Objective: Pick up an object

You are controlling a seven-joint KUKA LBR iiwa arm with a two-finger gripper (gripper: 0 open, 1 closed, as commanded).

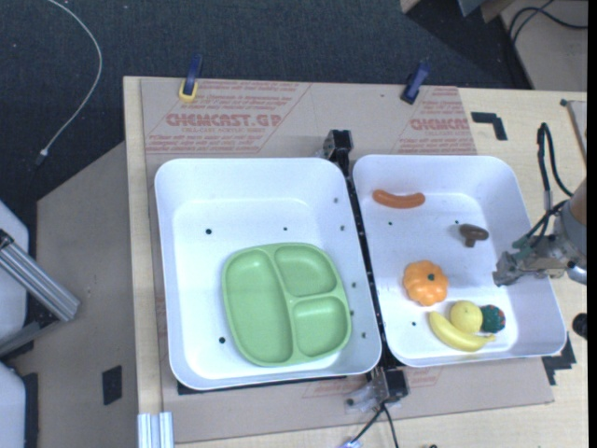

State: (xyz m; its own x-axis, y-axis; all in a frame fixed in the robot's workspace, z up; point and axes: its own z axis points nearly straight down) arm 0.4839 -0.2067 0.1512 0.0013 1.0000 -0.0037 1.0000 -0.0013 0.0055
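- Dark carpet floor around a counter (149,250) topped with a printed cardboard sheet; a blue clamp (415,82) and a blue-and-yellow clamp (190,77) on its far edge.
- Two shallow white bins sit side by side on it, touching along the middle; black clips at the near and far ends of the seam.
- Left bin (187,203): holds a green divided plate (284,302) with three compartments, lying flat toward the near side.
- Right bin (494,180): holds all the small items.
- Orange-red sausage (399,198) lies near the far wall, toward the seam.
- Small brown piece (473,234) sits right of center; too small to name.
- Orange pumpkin (424,283) sits upright near the middle.
- Yellow banana (457,334) lies near the front wall, with a yellow lemon (466,316) touching it from behind.
- Dark green and red item (492,319) is just beside the lemon on its right; can't tell what it is.
- My claw (511,267) comes in from the right, over the right bin's right side, near the wall.
- Claw state: cannot tell, tips too blurred. Nothing visibly gripped.
- Claw is apart from the brown piece and the lemon, roughly between them and off to the right.
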